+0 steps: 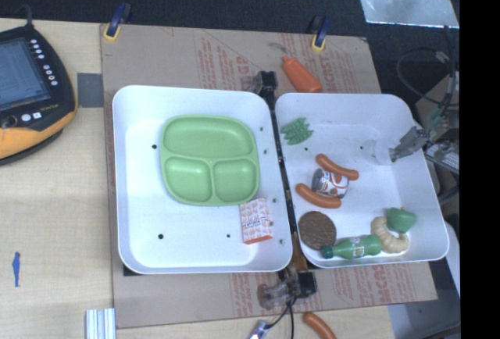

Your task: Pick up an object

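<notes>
The right bin [406, 189] holds a green leafy piece [297, 130], two hot dog sausages [337, 166] [318, 196] and a small red-and-white can [331, 183] lying between them. Toward its near edge lie a brown round patty [317, 229], a green bottle [354, 248] on its side and a pale ring-shaped piece [388, 234] with a green piece [401, 218] on top. My gripper [406, 144] hangs at the right bin's far right rim, apart from all of these. The left bin [137, 197] holds a green divided plate [210, 160] and a red-and-white packet [255, 221].
An orange carrot-like toy [300, 75] lies on the cardboard behind the bins, and an orange sausage-like toy [320, 323] lies in front. A teach pendant [27, 95] sits at the far left of the bench. Clamps [116, 21] [318, 32] hold the cardboard's back edge.
</notes>
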Robot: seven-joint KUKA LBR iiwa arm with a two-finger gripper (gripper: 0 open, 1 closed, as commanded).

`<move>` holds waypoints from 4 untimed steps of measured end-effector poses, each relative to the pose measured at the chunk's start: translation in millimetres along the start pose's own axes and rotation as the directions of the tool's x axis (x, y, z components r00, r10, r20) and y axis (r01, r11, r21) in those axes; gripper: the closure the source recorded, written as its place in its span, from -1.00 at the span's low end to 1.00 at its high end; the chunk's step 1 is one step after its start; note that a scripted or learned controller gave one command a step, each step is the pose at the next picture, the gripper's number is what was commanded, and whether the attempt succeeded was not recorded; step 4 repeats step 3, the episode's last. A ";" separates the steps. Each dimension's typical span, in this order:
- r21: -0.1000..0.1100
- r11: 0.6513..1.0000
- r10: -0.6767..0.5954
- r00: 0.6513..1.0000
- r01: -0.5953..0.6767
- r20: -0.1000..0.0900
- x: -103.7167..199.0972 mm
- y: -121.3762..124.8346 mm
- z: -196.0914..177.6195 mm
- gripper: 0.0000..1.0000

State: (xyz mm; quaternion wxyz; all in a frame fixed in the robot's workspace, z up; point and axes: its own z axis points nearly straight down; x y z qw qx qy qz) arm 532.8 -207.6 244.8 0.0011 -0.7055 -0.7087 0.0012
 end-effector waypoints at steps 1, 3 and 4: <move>0.000 1.000 -0.002 1.000 0.002 0.001 53.7 76.2 61.9 -1.00; 0.000 1.000 -0.005 1.000 0.005 0.004 94.0 32.3 142.5 1.00; 0.000 1.000 -0.005 1.000 0.005 0.004 94.0 32.3 142.5 1.00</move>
